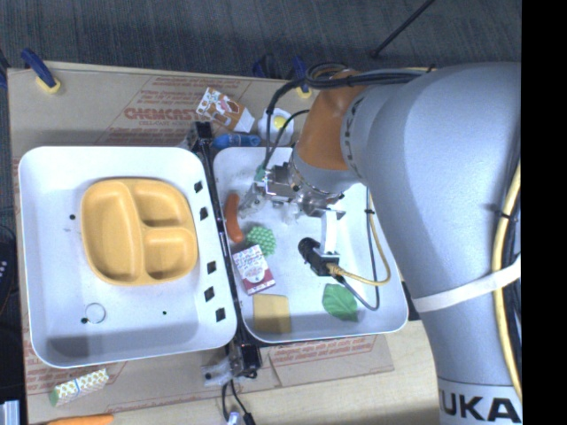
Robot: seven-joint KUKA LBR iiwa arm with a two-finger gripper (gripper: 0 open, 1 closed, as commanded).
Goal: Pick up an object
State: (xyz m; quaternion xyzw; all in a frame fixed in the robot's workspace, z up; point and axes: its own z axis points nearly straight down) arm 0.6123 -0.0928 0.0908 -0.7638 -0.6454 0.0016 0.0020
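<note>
The arm comes in from the right and hangs over the right bin (390, 312), its orange-banded wrist low above the bin's upper half. The gripper (288, 189) sits near the top left of that bin, but its business end is a tangle of metal and cable from up here — whether it is open, closed or around something, I cannot tell.

Nothing looks lifted. The pickable things all lie on the bin floor: an orange sausage-like piece (233, 217) along the left wall, just beside the gripper; a green textured ball (261, 238) right below it; a red-and-white packet (252, 268); a yellow block (271, 312) near the front wall; and a green leaf-shaped piece (339, 301) toward the front right. The left bin (35, 237) holds a yellow divided tray (139, 230), well apart from the arm.

I'd say this is the approach or descent — the tool is choosing between the sausage piece and the green ball. The next move calls for settling squarely over one of them, clear of the bin wall, and closing on it before lifting.
</note>
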